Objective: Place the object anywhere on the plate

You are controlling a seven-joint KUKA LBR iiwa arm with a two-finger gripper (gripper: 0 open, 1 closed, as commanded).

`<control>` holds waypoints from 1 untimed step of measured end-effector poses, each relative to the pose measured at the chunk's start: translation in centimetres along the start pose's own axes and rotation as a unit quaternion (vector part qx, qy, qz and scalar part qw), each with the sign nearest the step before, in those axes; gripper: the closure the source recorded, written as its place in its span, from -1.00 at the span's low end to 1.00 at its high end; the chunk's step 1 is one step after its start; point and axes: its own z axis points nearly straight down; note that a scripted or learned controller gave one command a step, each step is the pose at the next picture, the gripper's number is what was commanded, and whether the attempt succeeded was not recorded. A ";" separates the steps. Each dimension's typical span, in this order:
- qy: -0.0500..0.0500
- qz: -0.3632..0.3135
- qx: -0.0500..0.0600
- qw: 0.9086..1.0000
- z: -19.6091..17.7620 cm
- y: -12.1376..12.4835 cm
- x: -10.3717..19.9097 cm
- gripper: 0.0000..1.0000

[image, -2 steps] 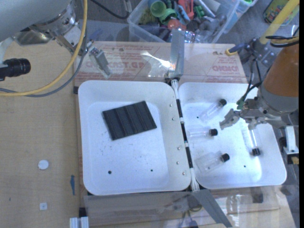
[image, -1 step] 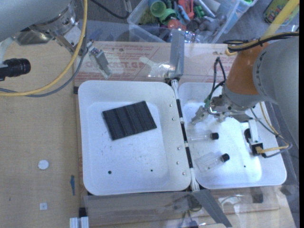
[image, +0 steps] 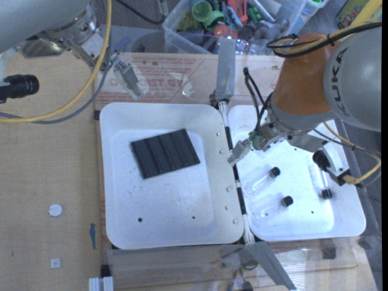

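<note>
A dark grey ribbed plate lies flat in the upper middle of the left bin. In the right bin lie clear vials with black caps: one near the middle, another below it, and a third toward the right wall. My gripper hangs under the orange wrist band at the right bin's left edge, close to the divider between the bins. It sits up and left of the nearest vial, apart from it. I see nothing between its tips.
A clear tub of coloured toys stands behind the bins. A grey bracket rises at the divider's far end. Yellow cable loops over the bench at the left. A black part sits near the arm on the right.
</note>
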 end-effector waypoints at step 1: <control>0.002 0.153 0.003 0.988 0.1 -1.6 6.0 -1.00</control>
